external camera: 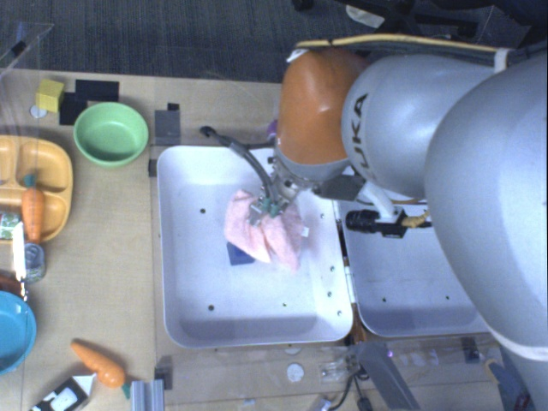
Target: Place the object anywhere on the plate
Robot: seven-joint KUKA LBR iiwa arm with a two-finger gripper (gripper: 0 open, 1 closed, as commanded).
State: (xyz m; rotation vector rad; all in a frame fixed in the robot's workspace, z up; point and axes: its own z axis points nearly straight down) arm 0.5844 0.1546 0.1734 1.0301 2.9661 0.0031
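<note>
A crumpled pink cloth (267, 234) lies in the middle of the left white bin (197, 315). A small blue patch (241, 254) shows at its lower left edge. My gripper (266, 205) reaches down from the right onto the cloth's upper part. Its tips are shut on a bunch of the fabric, and folds spread out from that spot. A blue plate (13, 332) sits on the bench at the far left, partly cut off by the frame edge. A yellow divided plate (47, 165) stands above it.
A green bowl (110, 133) stands at the back left. One carrot (32, 214) lies on the yellow plate, another (99, 363) on the bench near the front. The right white bin (411, 315) lies under the arm.
</note>
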